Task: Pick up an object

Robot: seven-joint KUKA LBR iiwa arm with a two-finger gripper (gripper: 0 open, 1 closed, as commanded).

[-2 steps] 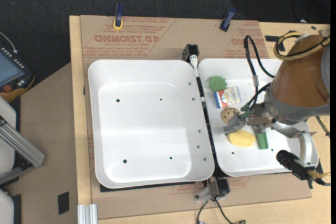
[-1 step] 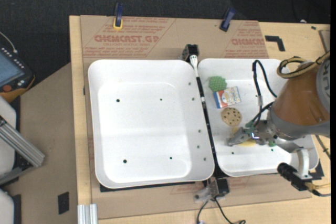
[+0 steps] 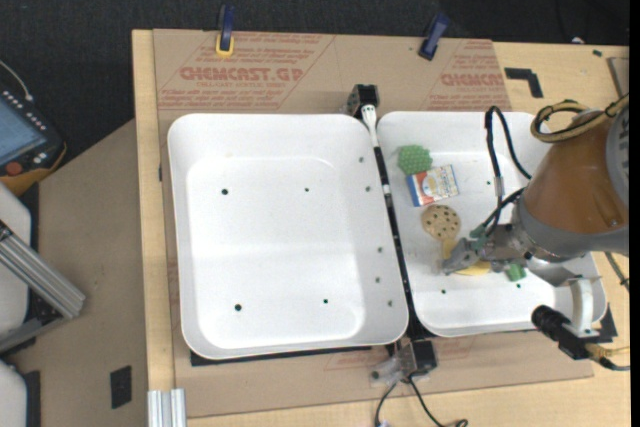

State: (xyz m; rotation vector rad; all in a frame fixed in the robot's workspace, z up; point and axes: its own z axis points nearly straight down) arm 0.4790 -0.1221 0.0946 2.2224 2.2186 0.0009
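Two shallow white bins are set side by side on a brown board marked with red lettering. The left bin [image 3: 270, 235] is seen with only small dark dots on its floor. In the right bin [image 3: 470, 310], a green bumpy object [image 3: 414, 157] is placed near the far end, a small red, white and blue packet [image 3: 434, 185] just beside it, and a tan round perforated piece [image 3: 440, 221] nearer the middle. The gripper [image 3: 468, 258] is lowered into the right bin from the right, over a yellow object [image 3: 480, 267] that is partly hidden beneath it. Whether anything is gripped cannot be told, since the tip is blurred and cluttered
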